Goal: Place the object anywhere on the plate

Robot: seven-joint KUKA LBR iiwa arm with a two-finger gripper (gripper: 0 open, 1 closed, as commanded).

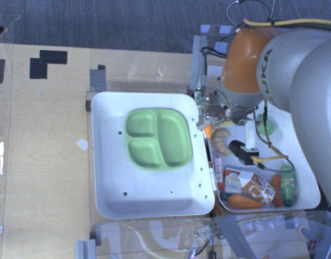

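Camera view from above: how does the plate [157,138] look, and where is it?

— Pale green, rounded corners, three shallow compartments: one long one on its right side, two smaller ones stacked on its left. It lies flat in the left bin [108,198], toward the far half.

And the object?

— I cannot tell which one is meant. A small orange piece [208,130] shows just under the gripper [208,117], at the wall between the two bins. Whether the gripper is parted, closed or clamped on that piece I cannot tell.

How much room is around the plate?

— Bare white floor on all sides, widest on the near side. Its right edge comes near the bin's right wall.

What about the right bin [311,196]?

— Crowded. A beige roll [221,139] lies just beside the orange piece; nearer the front are two printed packets [232,182], a carrot [243,201] and a green bottle [288,185].

Anything hidden?

— The grey arm [305,90] covers the right bin's far and right parts. A pale green thing [265,127] peeks out beneath it, too covered to name.
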